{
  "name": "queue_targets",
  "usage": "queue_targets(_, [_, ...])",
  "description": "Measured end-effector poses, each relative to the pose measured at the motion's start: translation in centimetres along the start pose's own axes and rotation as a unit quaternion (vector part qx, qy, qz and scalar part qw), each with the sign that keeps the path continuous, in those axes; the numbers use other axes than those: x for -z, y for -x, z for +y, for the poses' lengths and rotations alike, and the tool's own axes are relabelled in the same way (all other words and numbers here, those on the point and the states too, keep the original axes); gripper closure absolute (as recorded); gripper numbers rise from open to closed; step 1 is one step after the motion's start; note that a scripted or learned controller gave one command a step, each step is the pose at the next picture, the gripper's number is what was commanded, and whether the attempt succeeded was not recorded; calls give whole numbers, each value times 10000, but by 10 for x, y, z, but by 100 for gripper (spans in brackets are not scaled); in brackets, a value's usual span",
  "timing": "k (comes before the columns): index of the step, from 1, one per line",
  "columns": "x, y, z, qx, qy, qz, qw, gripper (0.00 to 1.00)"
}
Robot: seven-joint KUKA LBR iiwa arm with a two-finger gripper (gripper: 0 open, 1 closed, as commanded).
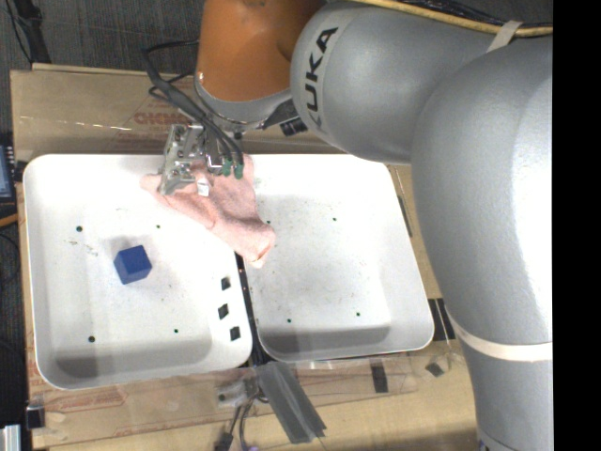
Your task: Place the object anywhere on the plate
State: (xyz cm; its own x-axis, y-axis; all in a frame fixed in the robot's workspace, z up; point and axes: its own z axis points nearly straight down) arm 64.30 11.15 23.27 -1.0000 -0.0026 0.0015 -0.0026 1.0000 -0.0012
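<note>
- Arm: grey KUKA arm with orange band [246,40], reaching in from the right and bending down over the far edge of the bins, probably so the tool can come at the cloth from above.
- Gripper: metal two-finger gripper [181,170], low over the left bin's far right corner, at the upper end of the cloth. Whether it is spread or closed cannot be told; cloth and cabling mask it.
- Pink crumpled cloth [235,216]: draped across the rims where the two bins meet, upper end under the gripper, lower end sagging toward the divide. Judged limp, likely to trail if lifted.
- Small blue cube [132,263]: resting on the left white shallow bin [56,280], well apart from the gripper.
- Right white shallow bin [329,280]: bare floor beside the cloth.
- Plate: none identifiable.
</note>
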Motion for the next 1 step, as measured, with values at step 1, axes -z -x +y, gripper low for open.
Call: queue_targets(1, [0, 0, 0, -1, 1, -3, 10000, 0])
